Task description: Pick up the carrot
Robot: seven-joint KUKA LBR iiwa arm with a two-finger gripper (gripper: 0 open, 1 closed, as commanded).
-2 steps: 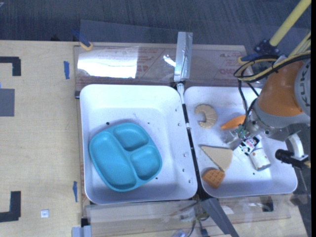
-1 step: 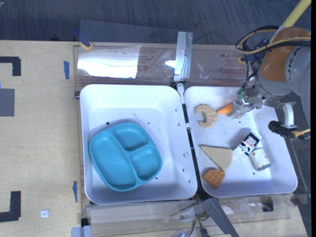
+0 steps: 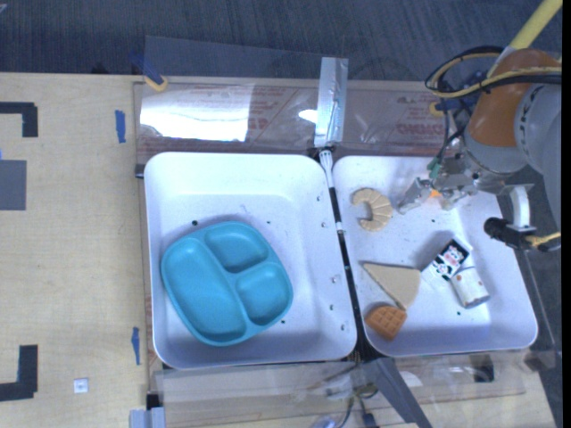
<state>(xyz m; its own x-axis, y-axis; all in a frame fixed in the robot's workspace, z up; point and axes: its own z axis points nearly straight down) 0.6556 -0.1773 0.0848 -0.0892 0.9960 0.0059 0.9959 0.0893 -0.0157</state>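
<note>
My gripper point(image 3: 439, 192) hangs over the back of the right bin point(image 3: 508, 328), below the arm's orange band. A small orange piece, the carrot point(image 3: 443, 195), shows between its grey fingers point(image 3: 412, 194), and the gripper is shut on it. Most of the carrot is hidden by the fingers. It looks lifted a little off the bin floor.
In the right bin lie a tan croissant-like piece point(image 3: 371, 209), a pale wedge point(image 3: 394, 281), a round waffle-brown piece point(image 3: 385, 321) and a small black-and-white bottle point(image 3: 457, 270). The left bin point(image 3: 178, 176) holds a blue divided plate point(image 3: 201, 319). A ridge separates the bins.
</note>
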